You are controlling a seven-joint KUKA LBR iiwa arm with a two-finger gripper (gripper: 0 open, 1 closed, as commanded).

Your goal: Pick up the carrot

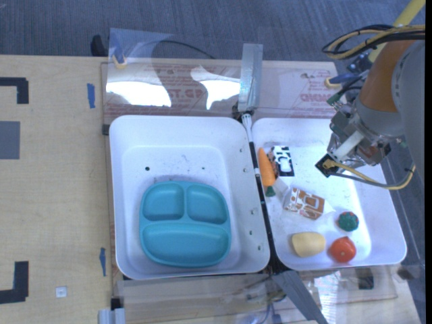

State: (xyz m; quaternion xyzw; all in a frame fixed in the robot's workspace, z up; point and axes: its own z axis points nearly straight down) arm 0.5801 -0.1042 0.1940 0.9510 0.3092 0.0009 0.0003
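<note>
The carrot [267,169] is small and orange with a green stub at its near end. It lies lengthwise in the right bin [385,208], close against that bin's left wall. My gripper [345,147] hangs over the right bin's far right part, well to the right of the carrot and apart from it. I see nothing held at the gripper.
Beside the carrot lies a black-and-white item [283,160]. Nearer the front are a brown-and-white packet [304,204], a yellow lump [308,243], a red tomato [343,249] and a green ball [347,221]. The left bin [128,140] holds a teal divided plate [183,223].
</note>
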